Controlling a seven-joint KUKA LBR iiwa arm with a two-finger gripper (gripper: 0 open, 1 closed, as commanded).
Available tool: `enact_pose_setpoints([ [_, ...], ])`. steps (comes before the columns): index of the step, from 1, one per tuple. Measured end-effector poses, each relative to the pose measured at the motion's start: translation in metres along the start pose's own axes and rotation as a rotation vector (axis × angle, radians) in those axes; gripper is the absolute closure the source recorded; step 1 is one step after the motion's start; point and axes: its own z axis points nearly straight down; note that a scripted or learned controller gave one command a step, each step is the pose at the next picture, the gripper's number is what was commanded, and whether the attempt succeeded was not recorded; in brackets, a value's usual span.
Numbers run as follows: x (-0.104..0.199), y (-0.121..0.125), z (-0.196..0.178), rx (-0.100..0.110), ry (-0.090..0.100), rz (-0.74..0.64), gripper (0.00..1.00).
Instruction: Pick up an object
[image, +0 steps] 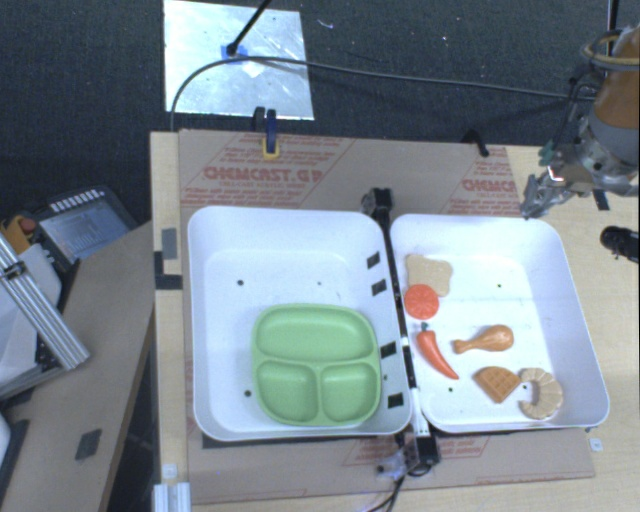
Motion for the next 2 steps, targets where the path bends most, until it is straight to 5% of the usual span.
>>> enact_pose_setpoints([
  [2, 0.112, -0.024, 0.012, 0.004, 0.002, -0.004, 1.0],
])
